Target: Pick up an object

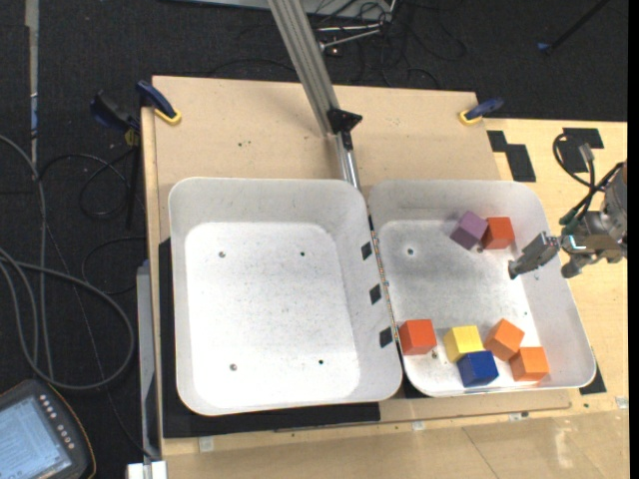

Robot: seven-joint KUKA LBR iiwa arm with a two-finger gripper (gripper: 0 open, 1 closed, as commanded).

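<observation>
Several blocks lie in the right bin [439, 277]. A purple block [467, 231] touches an orange block [498, 233] near the bin's far side. Along the near side sit an orange block [417, 335], a yellow block [462, 342], a blue block [478, 367] and two more orange blocks [506, 337] [530, 363]. My gripper [551, 262] hangs over the bin's right rim, just right of and below the far orange block. It is open, with nothing between its fingers.
The left bin [270, 287] sits beside the right one, and their rims meet at the middle. A metal pole [305, 53] slants in from the top down to the bins' far edge. Blue clamps [155, 98] [481, 111] hold the board's far corners.
</observation>
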